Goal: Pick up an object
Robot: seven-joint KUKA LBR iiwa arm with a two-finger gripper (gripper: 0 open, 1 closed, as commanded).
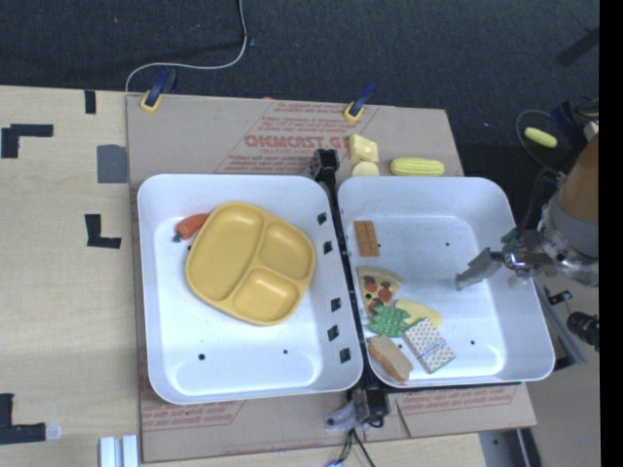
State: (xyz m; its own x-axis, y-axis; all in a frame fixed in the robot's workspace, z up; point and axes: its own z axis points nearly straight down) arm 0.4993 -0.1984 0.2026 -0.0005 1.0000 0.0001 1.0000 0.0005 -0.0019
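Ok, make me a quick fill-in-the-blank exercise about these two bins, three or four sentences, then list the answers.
1. The yellow divided plate lies in the ____ bin as the camera sees it.
2. The corn cob lies ____ the bins, on the cardboard.
3. Peeking out from beside the plate is an ____ carrot.
4. The pizza slice lies in the same bin that the gripper hangs over, the one on the ____.

Missing words: left; outside; orange; right

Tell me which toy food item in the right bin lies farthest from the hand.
The brown cracker at the bin's upper left, alone, apart from the cluster below; the hand is at the right.
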